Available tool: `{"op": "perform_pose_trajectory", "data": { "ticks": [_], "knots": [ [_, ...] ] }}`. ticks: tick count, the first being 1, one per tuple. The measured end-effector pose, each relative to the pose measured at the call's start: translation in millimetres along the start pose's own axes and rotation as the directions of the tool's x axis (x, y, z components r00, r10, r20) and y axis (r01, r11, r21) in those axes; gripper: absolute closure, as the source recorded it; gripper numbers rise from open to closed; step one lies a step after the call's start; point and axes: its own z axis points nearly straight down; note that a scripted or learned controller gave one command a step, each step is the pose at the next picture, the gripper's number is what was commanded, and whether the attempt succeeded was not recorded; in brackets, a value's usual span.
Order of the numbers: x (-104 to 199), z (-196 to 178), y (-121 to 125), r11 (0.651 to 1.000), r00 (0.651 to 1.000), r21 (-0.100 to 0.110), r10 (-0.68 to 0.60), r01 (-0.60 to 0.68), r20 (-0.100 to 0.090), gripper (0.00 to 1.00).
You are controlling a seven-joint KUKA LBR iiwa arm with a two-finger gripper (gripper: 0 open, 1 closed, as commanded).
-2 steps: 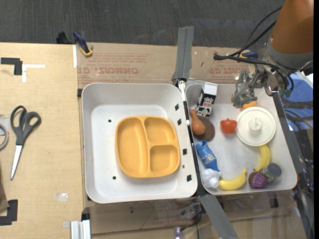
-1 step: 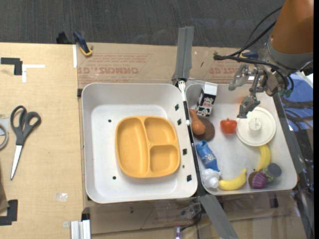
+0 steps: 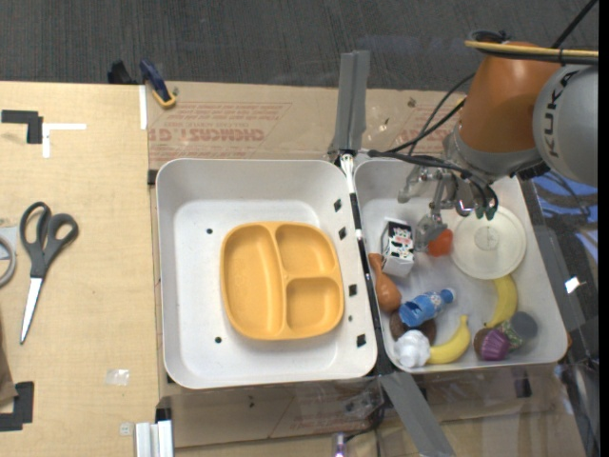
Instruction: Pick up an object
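Gripper (image 3: 433, 219) mine, low in right bin (image 3: 542, 350), just above orange ball (image 3: 440, 244), beside white disc (image 3: 487, 242), finger state unclear, cannot tell.

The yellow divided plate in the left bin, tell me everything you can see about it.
The yellow divided plate looks like smooth moulded plastic, a rounded rectangle with three compartments: one long section on its left and two smaller ones stacked on its right, split by raised ridges. It lies flat and upright, turned slightly askew, near the middle of the left white bin, resting on the floor. Nothing sits in it or touches it otherwise.
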Motion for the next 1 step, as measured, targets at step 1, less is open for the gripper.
{"op": "perform_pose_trajectory", "data": {
  "ticks": [1],
  "knots": [
    [79.8,18.8,-30.5,0.974,0.974,0.001,0.228,-0.228,-0.004,0.0]
  ]
}}
